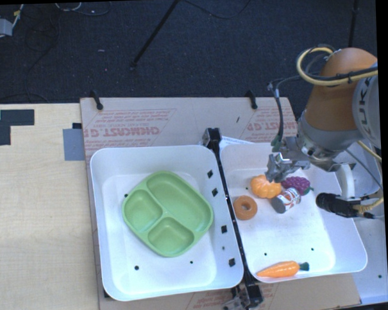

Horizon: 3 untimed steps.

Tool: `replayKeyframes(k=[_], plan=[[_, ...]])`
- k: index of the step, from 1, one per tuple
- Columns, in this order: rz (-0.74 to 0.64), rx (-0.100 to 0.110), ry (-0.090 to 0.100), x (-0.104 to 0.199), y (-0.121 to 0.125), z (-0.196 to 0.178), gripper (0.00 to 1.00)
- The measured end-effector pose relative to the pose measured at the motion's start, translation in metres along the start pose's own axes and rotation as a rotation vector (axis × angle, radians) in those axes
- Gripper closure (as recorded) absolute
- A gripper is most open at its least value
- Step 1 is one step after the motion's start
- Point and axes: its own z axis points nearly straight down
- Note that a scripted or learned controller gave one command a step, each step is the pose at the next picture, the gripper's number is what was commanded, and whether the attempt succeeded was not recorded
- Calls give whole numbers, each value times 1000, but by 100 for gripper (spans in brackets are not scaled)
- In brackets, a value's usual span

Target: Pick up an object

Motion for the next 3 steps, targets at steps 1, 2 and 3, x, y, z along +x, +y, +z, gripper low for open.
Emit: replayKeyframes(k=[1,2,3], plan=[[0,2,0,53,-3,10,100],[0,3,0,102,-21,9,100],[0,0,-1,156,-25,-4,100]])
